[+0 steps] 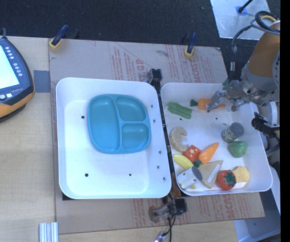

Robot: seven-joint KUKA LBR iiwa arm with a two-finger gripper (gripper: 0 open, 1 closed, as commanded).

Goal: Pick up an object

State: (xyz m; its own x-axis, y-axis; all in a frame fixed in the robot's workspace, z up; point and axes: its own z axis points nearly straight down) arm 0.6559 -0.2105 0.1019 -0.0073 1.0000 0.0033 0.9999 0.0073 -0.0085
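From above and at a slant, two shallow white bins sit side by side on a wooden tabletop (19, 155). The left bin (69, 135) holds a blue divided plate (119, 123). The right bin (263, 160) holds a scatter of toy food. The grey arm reaches in from the right, and its jaws (216, 105) hang low over the far end of the right bin; they look slightly parted, but I cannot tell for sure whether they are released or clenched, and nothing is visibly between them. The nearest candidate to pick is a small orange piece (203, 104), lying just to the left of the jaws, almost touching. A little farther left lies a green vegetable (179, 110), its long axis running slantwise from upper left to lower right. A grey tin (232, 132) and a green pepper (238, 148) sit nearer the front, below the jaws. A short shift leftward would likely bring the jaws over the orange piece.
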